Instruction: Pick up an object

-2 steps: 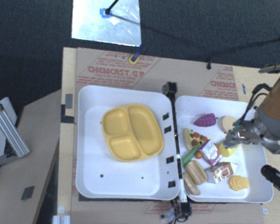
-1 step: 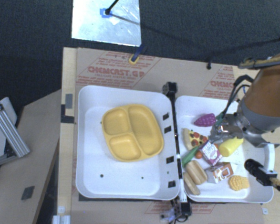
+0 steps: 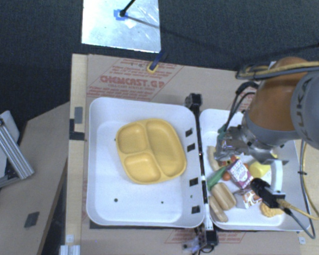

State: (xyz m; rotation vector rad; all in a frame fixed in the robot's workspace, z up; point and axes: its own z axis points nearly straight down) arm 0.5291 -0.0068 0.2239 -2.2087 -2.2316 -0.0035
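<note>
A grey arm with an orange band reaches in from the right over the table. Its pincer is low over the right bin, at the upper edge of a heap of small toy foods. The wrist and the clutter beneath hide its tips, so whether the pincer is wide or narrow cannot be told, and nothing can be seen gripped in it.

The things to be picked up all lie in that right bin. A red, white and purple packet sits just below the pincer, with a yellow lump beside it on the right. A green piece lies slanted near the bin's left wall. A tan hot dog bun rests toward the front, and a smaller packet and a yellow waffle-like piece lie to its right.

The left bin carries a yellow divided plate, set at a tilt to the bin's walls and well apart from the arm.
</note>
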